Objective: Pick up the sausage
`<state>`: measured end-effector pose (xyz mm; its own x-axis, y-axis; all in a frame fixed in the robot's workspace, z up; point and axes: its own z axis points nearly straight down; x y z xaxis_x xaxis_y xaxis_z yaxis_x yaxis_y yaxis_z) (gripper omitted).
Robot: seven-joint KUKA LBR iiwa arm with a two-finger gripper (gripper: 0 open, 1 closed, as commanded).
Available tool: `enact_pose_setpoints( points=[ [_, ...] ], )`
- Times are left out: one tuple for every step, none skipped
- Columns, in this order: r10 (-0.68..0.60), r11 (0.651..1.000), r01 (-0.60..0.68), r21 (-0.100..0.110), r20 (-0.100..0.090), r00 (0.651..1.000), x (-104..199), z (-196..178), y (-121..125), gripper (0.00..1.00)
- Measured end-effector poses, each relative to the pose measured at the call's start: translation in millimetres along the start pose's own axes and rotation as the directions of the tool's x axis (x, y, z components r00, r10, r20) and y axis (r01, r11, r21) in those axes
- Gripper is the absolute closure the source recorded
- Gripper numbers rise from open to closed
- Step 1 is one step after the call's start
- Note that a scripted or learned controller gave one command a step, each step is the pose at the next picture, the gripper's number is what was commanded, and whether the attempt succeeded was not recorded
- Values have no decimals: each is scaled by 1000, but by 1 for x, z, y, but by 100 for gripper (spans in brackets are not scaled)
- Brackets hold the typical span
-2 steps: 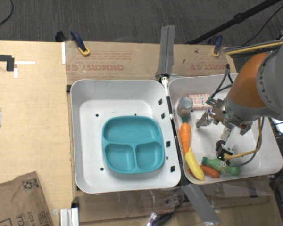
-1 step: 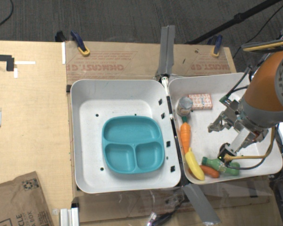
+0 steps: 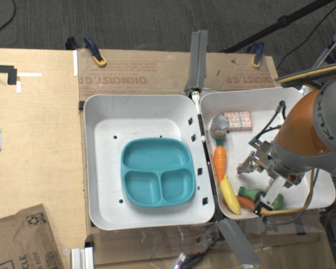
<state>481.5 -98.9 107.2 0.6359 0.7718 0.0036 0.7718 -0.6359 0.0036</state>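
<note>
In the right bin [image 3: 243, 101] the reddish sausage [image 3: 246, 203] lies by the near edge, just beside a banana [image 3: 229, 195], with a green vegetable [image 3: 250, 193] against its far side; the gripper [image 3: 251, 164] hangs over the bin's middle, open or closed I cannot tell; a carrot [image 3: 219, 158] lies along the left wall; a pink box [image 3: 238, 120] sits near the far edge; the left bin [image 3: 101, 150] holds a teal plate [image 3: 157, 170].

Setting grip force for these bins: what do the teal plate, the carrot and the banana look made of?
The plate is likely hard plastic: smooth, an even teal, moulded into three compartments. The carrot and banana are probably toy plastic, with flat uniform colour and a slight sheen. How soft they are can't be judged.
</note>
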Motion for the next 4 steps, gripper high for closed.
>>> enact_pose_setpoints(
  points=[
    [437,899,-437,-10,-15,899,7,7,-1,0],
    [622,783,-622,2,-13,783,34,4,74,0],
    [619,786,-619,0,8,786,117,-84,99,0],
    [536,844,-536,-3,-8,844,100,-6,114,0]
  ],
)
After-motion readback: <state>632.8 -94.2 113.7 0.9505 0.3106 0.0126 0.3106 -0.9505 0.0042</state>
